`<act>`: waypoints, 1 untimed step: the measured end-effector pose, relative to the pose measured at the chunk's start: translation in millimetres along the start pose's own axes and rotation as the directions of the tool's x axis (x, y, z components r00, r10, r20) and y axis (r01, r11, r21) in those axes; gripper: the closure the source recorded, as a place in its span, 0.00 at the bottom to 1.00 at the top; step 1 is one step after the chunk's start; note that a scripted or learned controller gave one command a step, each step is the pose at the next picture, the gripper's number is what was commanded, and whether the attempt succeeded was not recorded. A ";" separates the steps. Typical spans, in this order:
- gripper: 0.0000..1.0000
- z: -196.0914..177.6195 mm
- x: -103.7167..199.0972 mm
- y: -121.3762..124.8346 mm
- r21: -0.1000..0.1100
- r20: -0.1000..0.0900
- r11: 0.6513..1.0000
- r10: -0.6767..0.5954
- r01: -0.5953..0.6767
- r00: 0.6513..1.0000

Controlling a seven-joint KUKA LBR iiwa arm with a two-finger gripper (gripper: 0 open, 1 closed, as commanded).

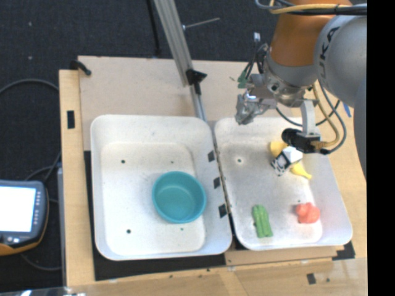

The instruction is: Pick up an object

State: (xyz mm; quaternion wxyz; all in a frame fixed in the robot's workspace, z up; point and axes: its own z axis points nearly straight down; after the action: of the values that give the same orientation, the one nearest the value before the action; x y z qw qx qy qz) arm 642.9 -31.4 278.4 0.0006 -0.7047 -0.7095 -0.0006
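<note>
Gripper poised, nothing picked yet.
The gripper (247, 113) hangs over the right bin's (247, 177) far-left corner, its opening unreadable; next, descend onto the yellow toy (290, 158).

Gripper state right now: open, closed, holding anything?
Two-finger gripper: cannot be told; it hangs over the far edge of the right white bin, apart from the objects in it.

High slanted overhead (both bins (99, 134))
</note>
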 end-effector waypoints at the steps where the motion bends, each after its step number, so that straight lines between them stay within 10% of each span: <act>1: 1.00 -3.1 48.9 -20.6 -0.001 0.000 1.000 0.000 0.000 1.000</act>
State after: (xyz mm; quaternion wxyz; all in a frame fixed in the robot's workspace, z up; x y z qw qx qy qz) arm 621.9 17.4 281.6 0.0004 -0.7048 -0.7094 -0.0008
